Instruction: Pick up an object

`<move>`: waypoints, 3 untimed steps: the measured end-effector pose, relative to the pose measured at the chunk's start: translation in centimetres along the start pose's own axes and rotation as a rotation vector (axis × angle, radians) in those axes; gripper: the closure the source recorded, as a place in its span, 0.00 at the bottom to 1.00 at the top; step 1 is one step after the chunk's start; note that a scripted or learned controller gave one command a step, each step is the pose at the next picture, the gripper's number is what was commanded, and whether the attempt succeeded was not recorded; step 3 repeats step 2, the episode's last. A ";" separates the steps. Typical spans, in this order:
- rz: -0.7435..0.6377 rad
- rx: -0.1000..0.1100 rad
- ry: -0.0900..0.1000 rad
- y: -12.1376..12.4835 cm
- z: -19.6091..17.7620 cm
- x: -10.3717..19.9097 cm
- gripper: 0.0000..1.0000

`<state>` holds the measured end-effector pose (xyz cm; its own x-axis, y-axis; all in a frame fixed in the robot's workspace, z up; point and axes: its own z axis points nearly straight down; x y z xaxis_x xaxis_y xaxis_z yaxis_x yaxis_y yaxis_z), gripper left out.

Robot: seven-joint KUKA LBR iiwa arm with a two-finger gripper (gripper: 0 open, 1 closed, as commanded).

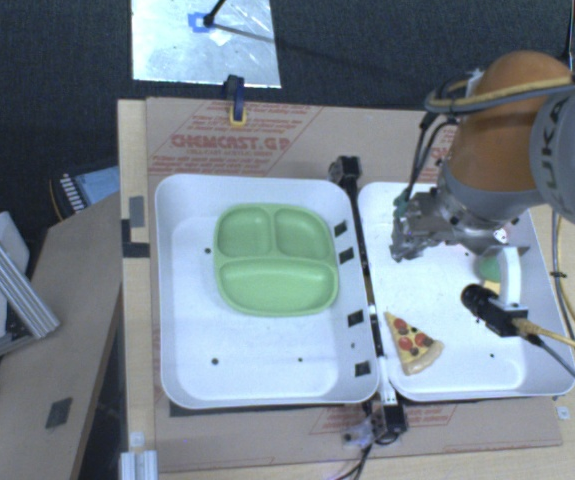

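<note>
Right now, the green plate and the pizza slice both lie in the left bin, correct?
No. The green plate is in the left bin, but the pizza slice lies in the right bin, as the camera view shows.

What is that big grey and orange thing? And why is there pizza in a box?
That big thing is a robot arm. It reaches in from the right, and at its end is a pincer for grabbing things. The picture comes from one camera up above, looking down at a slant.

Below are two flat white boxes called bins. The left bin has a green plate with three sections. The right bin has a toy pizza slice near its front, and a green-and-white thing partly hidden under the arm.

The robot's job is to pick something up. The pincer hangs over the right bin, away from the pizza. I can't tell from here whether it has grabbed anything.
</note>
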<state>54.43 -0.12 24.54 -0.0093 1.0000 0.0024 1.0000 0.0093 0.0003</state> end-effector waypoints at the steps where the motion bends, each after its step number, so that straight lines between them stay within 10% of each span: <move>1: 0.000 0.001 0.000 -0.1 1.8 5.3 1.00; 3: 0.000 0.000 0.000 0.2 2.8 10.6 1.00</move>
